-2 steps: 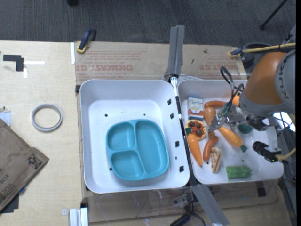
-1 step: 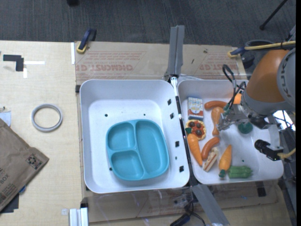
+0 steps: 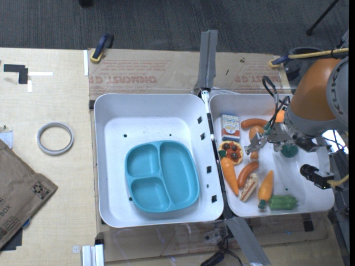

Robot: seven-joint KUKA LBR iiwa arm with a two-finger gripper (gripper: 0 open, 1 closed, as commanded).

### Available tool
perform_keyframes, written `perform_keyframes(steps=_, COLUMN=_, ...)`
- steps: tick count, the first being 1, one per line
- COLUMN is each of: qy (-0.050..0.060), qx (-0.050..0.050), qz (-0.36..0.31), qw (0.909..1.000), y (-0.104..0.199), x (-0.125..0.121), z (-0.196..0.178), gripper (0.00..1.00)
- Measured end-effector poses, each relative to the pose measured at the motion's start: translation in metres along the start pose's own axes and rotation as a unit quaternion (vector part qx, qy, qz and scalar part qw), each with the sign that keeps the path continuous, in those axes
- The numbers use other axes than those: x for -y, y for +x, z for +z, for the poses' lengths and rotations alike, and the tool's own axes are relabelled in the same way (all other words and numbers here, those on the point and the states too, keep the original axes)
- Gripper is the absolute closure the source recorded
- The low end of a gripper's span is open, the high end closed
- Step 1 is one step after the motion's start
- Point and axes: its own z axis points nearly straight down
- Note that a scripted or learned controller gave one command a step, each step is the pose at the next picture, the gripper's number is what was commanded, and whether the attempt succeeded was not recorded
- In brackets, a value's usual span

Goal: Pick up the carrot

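An orange carrot (image 3: 266, 185) with a small green top lies in the right bin (image 3: 319, 204), near its front edge, pointing away from me. A second long orange tapered piece (image 3: 229, 174) lies along the bin's left wall. My gripper (image 3: 257, 143) hangs over the middle of the right bin, behind and slightly left of the carrot and apart from it. Below the orange-banded wrist (image 3: 313, 93), its metal tip is close to a small orange piece (image 3: 256, 132). Nothing shows as held.
The right bin also holds a red sausage (image 3: 247, 173), a hot dog (image 3: 248, 188), a pizza slice (image 3: 231, 151), a small carton (image 3: 230, 125), another sausage (image 3: 254, 122), a green cucumber (image 3: 283, 203) and a teal piece (image 3: 288, 149). The left bin (image 3: 111, 148) holds a blue divided tray (image 3: 162, 176).
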Motion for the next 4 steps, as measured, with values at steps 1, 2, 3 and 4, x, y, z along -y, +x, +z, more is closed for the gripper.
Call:
perform_keyframes(steps=1, qy=0.002, qx=-0.001, qz=-0.013, qw=0.9999, y=-0.019, x=0.087, z=0.015, gripper=0.0)
perform_keyframes(steps=2, qy=0.001, qx=-0.001, qz=-0.011, qw=0.9999, y=-0.02, x=0.086, z=0.007, gripper=1.0)
perform_keyframes(steps=3, qy=0.001, qx=-0.001, qz=-0.011, qw=0.9999, y=-0.02, x=0.086, z=0.007, gripper=0.0)
perform_keyframes(steps=4, qy=0.0, qx=-0.002, qz=-0.134, qw=0.991, y=-0.078, x=0.09, z=0.016, gripper=0.0)
